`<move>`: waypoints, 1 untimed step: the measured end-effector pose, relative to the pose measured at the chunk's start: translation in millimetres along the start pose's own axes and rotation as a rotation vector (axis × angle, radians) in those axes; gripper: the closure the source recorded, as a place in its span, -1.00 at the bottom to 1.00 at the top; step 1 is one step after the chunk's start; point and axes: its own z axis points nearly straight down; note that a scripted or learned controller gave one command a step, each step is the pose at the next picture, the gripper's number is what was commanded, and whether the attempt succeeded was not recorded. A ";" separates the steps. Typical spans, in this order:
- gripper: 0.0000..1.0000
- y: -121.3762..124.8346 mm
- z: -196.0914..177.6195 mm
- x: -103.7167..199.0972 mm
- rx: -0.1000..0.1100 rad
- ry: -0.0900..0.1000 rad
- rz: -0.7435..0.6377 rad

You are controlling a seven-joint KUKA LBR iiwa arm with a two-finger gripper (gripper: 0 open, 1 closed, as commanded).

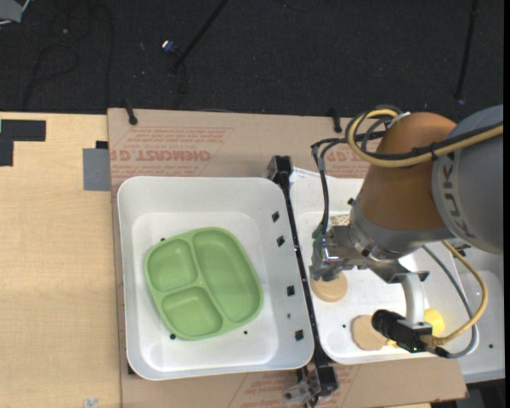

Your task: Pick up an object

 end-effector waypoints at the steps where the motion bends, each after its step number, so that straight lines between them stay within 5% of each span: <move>1: 1.00 8.9 3.9 57.6 -0.001 -0.001 -0.001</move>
